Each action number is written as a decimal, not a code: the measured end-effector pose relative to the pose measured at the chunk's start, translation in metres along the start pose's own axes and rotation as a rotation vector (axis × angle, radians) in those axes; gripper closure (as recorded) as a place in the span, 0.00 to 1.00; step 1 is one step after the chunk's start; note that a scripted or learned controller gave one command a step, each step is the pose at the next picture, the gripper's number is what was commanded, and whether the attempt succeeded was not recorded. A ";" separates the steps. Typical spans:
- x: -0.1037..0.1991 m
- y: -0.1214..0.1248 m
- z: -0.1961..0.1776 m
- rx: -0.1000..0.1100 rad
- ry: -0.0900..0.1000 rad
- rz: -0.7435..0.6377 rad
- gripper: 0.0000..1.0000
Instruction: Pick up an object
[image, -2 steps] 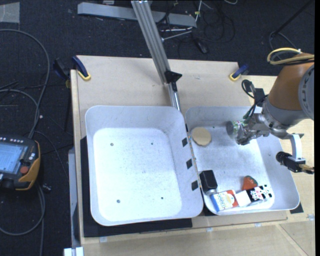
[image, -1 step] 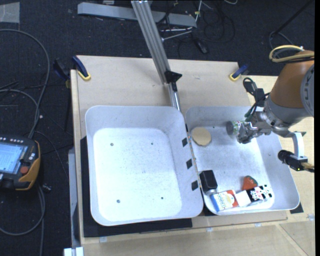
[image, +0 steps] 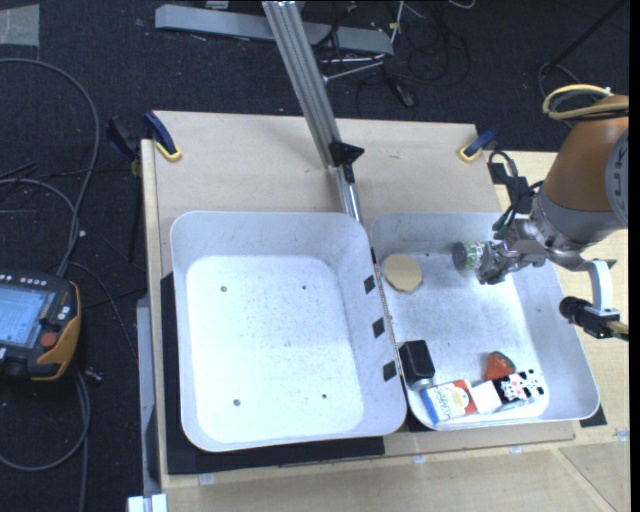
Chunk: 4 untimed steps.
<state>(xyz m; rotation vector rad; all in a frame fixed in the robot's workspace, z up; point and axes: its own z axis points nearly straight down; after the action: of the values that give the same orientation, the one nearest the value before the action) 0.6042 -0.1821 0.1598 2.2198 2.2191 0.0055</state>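
Over the right bin (image: 545, 330), tool (image: 487, 262) hovers; carton (image: 452, 400) print unreadable.

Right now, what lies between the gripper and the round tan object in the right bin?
In the camera view, a small grey cylinder lies just left of the gripper; bare bin floor separates it from the round tan object.
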 end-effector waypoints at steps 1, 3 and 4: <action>0.000 0.000 -0.010 0.000 0.000 0.000 1.00; 0.000 0.000 -0.030 0.000 0.001 0.000 1.00; 0.000 0.001 -0.040 0.000 0.001 0.000 1.00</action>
<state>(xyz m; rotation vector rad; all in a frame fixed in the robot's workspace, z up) 0.6045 -0.1821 0.1994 2.2199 2.2198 0.0063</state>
